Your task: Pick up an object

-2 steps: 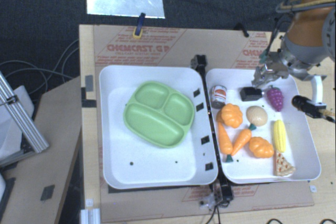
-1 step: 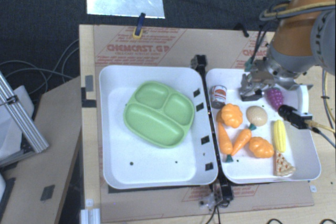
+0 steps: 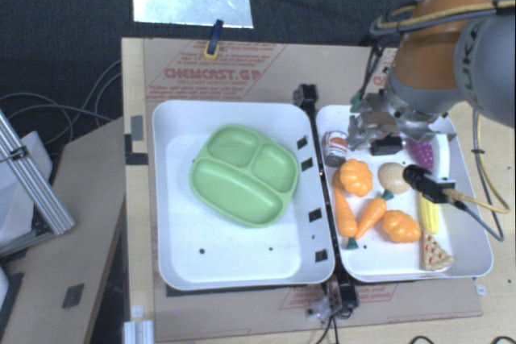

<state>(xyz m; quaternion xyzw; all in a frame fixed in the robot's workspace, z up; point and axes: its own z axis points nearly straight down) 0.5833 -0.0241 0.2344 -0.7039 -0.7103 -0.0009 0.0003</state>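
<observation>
The right bin (image 3: 476,242) holds several toy foods. A small red and silver can (image 3: 334,147) lies at its far left, with an orange pepper (image 3: 355,177) just in front of it. Two carrots (image 3: 345,213) (image 3: 372,213) lie below the pepper. A beige potato (image 3: 391,177), an orange fruit (image 3: 401,227), a yellow corn cob (image 3: 429,215), a pizza slice (image 3: 435,254) and purple grapes (image 3: 422,153) fill the rest. My gripper (image 3: 364,130) hangs low over the bin's far side, just right of and above the can, and nothing shows between its fingers.
The left bin (image 3: 181,254) holds a green divided plate (image 3: 244,173). A black divider with clips (image 3: 316,173) runs between the bins. The arm's grey and orange wrist (image 3: 439,44) covers the right bin's far right corner.
</observation>
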